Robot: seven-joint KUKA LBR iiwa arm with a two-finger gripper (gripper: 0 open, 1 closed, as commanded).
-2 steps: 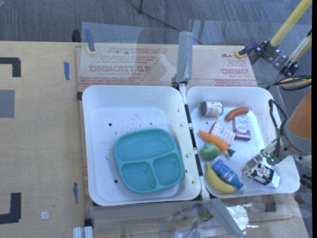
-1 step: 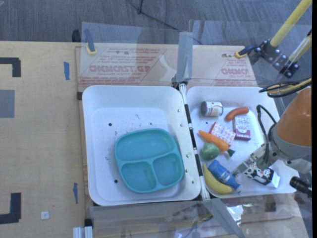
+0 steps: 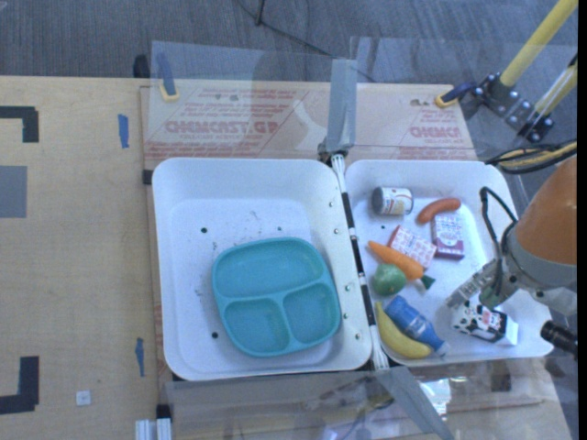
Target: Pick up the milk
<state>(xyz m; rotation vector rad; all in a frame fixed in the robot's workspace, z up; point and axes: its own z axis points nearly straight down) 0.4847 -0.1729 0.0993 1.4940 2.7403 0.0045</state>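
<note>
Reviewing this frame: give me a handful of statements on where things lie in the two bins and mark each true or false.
1. The teal divided plastic plate lies in the left white bin. True.
2. The small black-and-white milk carton lies in the left bin. False: it lies near the front right corner of the right white bin.
3. The robot's gripper is over the right bin, just above the milk carton in the picture. True.
4. The blue plastic bottle stands upright on the plate. False: it lies on its side in the right bin, against the yellow banana.
5. The orange carrot lies in the right bin. True.
</note>
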